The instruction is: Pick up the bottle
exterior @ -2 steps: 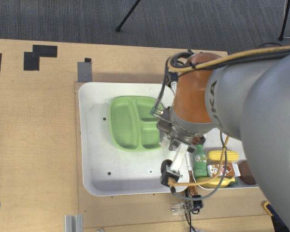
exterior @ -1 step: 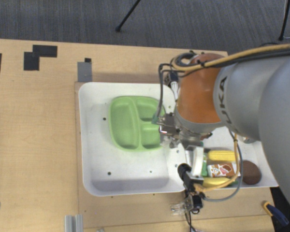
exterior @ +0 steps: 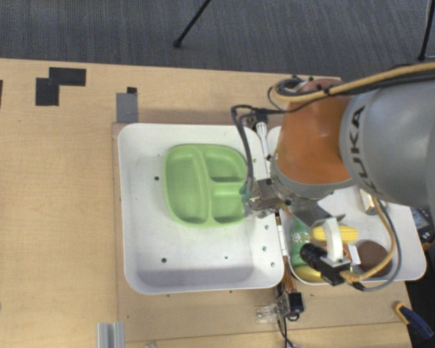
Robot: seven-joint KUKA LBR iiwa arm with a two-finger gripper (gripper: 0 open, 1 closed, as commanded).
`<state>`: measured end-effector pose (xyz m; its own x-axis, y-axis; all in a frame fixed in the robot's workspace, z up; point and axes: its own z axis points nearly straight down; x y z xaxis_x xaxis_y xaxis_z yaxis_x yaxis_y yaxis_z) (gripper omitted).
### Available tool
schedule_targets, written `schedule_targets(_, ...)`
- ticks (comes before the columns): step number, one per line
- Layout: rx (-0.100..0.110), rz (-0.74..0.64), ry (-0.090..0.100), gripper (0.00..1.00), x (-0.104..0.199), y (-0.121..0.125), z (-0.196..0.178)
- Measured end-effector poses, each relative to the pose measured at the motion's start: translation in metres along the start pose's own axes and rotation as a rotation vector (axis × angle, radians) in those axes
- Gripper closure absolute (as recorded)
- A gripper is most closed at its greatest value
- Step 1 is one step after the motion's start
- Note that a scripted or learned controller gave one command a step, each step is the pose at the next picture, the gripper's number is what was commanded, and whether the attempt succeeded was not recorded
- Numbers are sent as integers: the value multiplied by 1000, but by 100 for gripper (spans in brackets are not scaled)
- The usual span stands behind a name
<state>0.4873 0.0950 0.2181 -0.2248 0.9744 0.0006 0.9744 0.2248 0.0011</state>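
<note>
The arm's orange band and grey wrist cover most of the right bin. My gripper hangs low over the wall between the two bins, right at the right edge of a green divided plate that lies in the left bin. Just below the wrist, in the right bin, a small green translucent thing peeks out. It may be the bottle, but most of it is hidden by the arm. I see nothing held in the gripper.
In the right bin, yellow pieces and a brown rounded thing lie beside the green thing, with another yellow piece at the front wall. The left bin's floor shows bare white in front of the plate.
</note>
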Motion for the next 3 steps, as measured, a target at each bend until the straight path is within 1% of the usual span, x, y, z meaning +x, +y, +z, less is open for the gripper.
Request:
schedule_targets(1,1,-63,1,100,56,12,23)
schedule_targets(2,-2,-150,0,100,94,21,-25)
schedule_targets(3,2,99,0,100,125,28,35)
